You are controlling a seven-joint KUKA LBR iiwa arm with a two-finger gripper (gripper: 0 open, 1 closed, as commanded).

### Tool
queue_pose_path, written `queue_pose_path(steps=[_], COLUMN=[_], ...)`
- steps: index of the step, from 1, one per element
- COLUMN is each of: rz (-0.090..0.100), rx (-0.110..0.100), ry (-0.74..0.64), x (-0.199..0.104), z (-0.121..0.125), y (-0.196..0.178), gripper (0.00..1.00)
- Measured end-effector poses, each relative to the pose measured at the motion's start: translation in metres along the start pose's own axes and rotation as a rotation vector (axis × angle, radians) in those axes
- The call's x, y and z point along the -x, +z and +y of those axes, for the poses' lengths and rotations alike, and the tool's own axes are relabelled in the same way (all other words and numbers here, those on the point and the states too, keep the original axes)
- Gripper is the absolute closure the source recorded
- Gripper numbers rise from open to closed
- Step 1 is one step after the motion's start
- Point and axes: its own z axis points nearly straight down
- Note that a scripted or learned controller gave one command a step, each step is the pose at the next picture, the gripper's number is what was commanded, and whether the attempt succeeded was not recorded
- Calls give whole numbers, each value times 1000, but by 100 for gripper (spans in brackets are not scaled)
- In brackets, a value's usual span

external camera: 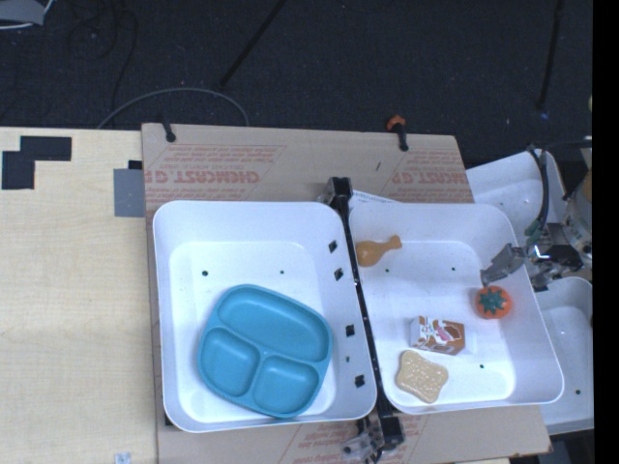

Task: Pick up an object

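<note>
Toy food lies in the right white bin (542, 356), and any one piece could be the thing to pick up. Nearest the camera is a flat tan toy cracker (422, 376), low in that bin. Just above it lies a small brown and white toy packet (438, 334). Up and to the right sits a little round orange toy with a green top (493, 302), close to the bin's right wall. Farther back, near the middle wall, lies a tan toy chicken leg (376, 249), with its long side running left to right.

The gripper (517, 262) comes in from the right, above the bin's right wall. The round orange toy is the closest piece to it. It sits just below and a bit left of the gripper. I think the next move is a short drop down onto it. Nothing is between the fingers. They look spread apart, but they are dark and small, so I cannot tell for sure.

In the left white bin (184, 230) rests a blue plastic plate with three parts (263, 349). Both bins sit on brown cardboard (290, 162) on the pale wooden desk (68, 307). Most of the arm is cut off at the right.
</note>
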Motion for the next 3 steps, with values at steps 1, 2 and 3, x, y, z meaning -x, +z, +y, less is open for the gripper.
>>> queue_pose_path(steps=[1, 2, 3], rz=[-3, -1, 0], rx=[12, 9, 7], ry=[-3, -3, -4], x=[0, -9, -19], z=[2, 5, 1], y=[-8, 41, 99], gripper=[0, 0, 0])
